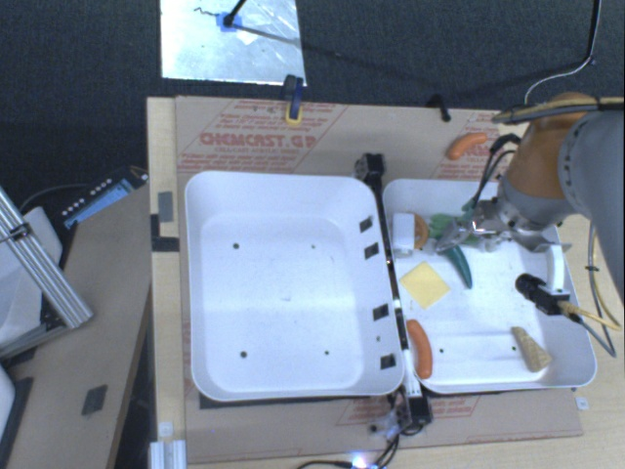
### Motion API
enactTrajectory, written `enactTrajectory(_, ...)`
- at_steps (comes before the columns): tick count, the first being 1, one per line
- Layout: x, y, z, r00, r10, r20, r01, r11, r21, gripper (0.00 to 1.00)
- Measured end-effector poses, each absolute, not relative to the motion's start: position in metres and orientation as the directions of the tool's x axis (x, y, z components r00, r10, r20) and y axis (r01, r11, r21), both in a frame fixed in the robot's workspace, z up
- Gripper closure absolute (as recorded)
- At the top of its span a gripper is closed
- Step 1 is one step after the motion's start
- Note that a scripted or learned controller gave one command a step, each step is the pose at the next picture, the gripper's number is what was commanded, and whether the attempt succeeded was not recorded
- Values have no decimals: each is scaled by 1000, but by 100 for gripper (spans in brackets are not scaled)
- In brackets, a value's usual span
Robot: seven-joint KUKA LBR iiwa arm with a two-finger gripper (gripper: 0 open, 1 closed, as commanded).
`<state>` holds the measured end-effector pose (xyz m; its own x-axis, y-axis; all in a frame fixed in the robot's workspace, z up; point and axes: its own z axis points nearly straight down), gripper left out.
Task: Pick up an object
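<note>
White plastic, smooth and glossy, forms two shallow bins with rounded corners, set side by side on a tan board (264,137) printed in red. The left bin (283,291) has a bare floor. The right bin (488,311) holds the loose objects, and a flat, matte yellow square slice (425,284) lies near its left wall, turned like a diamond.

Just right of the slice, and a little farther back, lies a slim, curved teal pod (461,267) tapering to a point. Behind the slice, against the wall, stands a small white block (403,231), with a rounded orange-brown piece (421,230) touching it and a green, leafy-shaped piece (444,225) beside that. In front of the slice lies a smooth, reddish-orange sausage (420,348), lengthwise along the wall. Well to the right of the slice, toward the front, rests a rough tan wedge (532,348).

The metal gripper (476,231) hangs behind and right of the slice, over the upper end of the teal pod, on the grey arm (576,174). Whether it is open or closed, or has hold of anything, cannot be made out.

Far behind the slice, outside the bin, a second orange sausage (469,146) lies on the board.
</note>
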<state>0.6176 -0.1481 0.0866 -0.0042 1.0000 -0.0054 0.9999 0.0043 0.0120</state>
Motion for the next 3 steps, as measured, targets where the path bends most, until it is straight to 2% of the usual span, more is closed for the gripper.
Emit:
enactTrajectory(1, 668, -18, 193, -18, 1000, 5, 1000, 18, 18, 0)
enactTrajectory(2, 669, 17, 230, -9, 1000, 3, 1000, 9, 7, 0)
enactTrajectory(3, 668, 94, 214, -11, 1000, 4, 1000, 11, 2, 0)
